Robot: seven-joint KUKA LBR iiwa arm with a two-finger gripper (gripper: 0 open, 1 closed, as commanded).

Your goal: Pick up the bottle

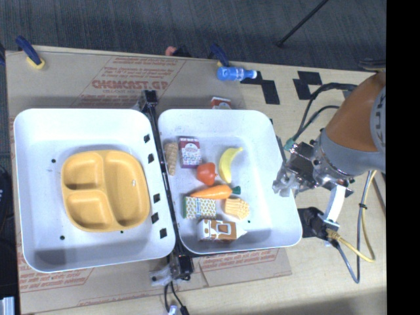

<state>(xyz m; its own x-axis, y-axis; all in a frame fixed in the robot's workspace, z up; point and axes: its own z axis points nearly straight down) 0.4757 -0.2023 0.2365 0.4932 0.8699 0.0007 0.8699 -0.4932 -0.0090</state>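
Behind the bins, the bottle (pixel 235 74) lies sideways, cap rightward.

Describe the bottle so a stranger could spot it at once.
Find the right bin, then look past its far rim onto the cardboard. The bottle lies there on its side, outside both bins. It is the only blue item, apart from the toy food in the bin.

End effector (pixel 286 182) low, arm bent.
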